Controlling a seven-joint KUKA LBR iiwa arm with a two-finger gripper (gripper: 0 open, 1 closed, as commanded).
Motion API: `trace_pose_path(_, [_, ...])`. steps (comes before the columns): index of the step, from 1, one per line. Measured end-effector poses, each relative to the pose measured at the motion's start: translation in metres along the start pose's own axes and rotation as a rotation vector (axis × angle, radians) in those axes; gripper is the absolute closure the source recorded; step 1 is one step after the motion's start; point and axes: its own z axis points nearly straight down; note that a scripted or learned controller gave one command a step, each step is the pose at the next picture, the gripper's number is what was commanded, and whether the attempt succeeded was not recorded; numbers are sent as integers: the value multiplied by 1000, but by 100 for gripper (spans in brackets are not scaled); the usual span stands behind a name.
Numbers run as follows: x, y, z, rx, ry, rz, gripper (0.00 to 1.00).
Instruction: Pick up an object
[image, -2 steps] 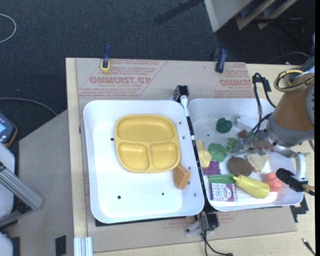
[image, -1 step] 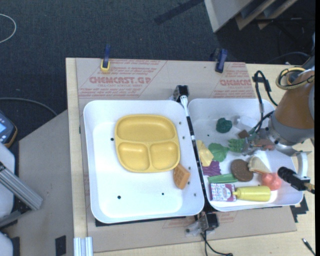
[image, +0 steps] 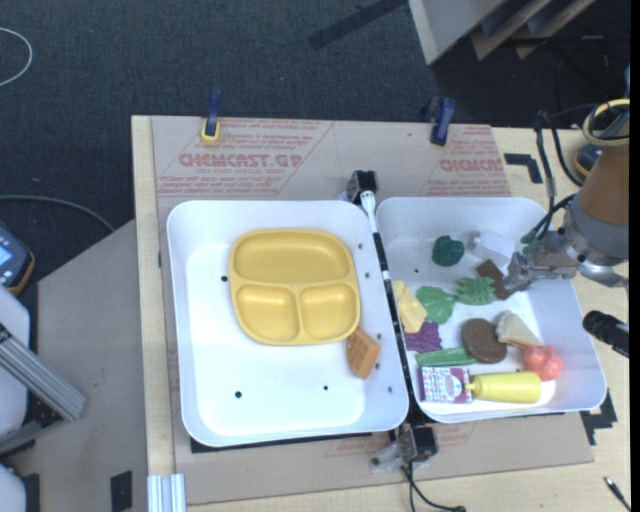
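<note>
A grey KUKA arm (image: 605, 205) with an orange band reaches in from the right edge of the frame, its gripper (image: 518, 275) lowered over the right of 2 white bins on a cardboard-covered bench (image: 300, 150). The gripper sits at the bin's centre-right, just beside a small brown piece (image: 489, 270) and a leafy green toy (image: 476, 291); whether its jaws are released or clenched cannot be told from this angle, and nothing is visibly held between them.

The right bin (image: 400, 215) holds a scatter of play food: a dark green broccoli-like piece (image: 448, 250) toward the upper middle, a pale yellow piece (image: 409, 307) and a purple piece (image: 430, 338) near the left wall, a green leaf (image: 436, 298) between them, a brown round patty (image: 484, 341) in the centre, a red tomato-like ball (image: 541, 361) at lower right, and a yellow mustard bottle (image: 506, 387) lying along the bottom edge next to a small milk carton (image: 445, 383).

The left bin (image: 200, 330) carries a yellow 3-compartment tray (image: 294, 284) in its upper half, with an orange waffle-like piece (image: 363, 353) just off the tray's lower right corner.
</note>
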Motion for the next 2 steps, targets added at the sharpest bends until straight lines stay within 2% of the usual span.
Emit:
trace_pose_path(1, [-2,4,-44,0,0,0,100])
trace_pose_path(2, [-2,6,-70,1,1,-1,100])
